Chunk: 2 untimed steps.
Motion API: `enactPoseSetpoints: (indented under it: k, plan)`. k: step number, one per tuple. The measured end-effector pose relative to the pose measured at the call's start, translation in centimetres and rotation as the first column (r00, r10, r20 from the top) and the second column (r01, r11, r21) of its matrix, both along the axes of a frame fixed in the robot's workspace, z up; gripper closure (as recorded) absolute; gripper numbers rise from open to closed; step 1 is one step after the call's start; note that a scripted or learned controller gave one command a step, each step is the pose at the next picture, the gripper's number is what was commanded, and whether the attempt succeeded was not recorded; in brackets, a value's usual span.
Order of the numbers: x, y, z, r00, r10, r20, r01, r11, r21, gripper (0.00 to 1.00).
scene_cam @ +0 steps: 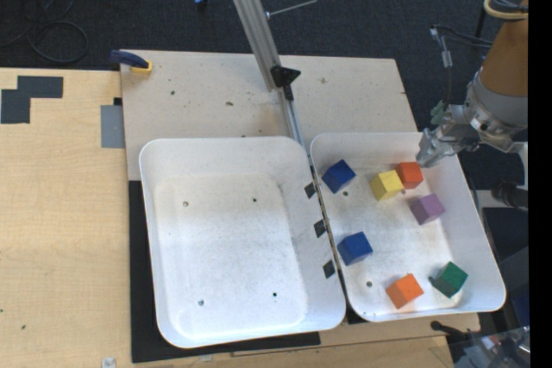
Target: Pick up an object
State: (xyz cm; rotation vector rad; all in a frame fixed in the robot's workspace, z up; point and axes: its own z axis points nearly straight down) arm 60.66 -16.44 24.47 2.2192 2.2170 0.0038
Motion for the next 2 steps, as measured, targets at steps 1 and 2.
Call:
enactPoseSetpoints:
  k: [1, 2]
  plan:
    - [0.0, 0.0, -0.1, 1.000, 0.003, -0.006, -0.003, 1.000, 0.001, 1.00]
    - [1.3, 4.4, -0.7, 1.000, 0.004, -0.008, -0.004, 1.000, 0.003, 1.00]
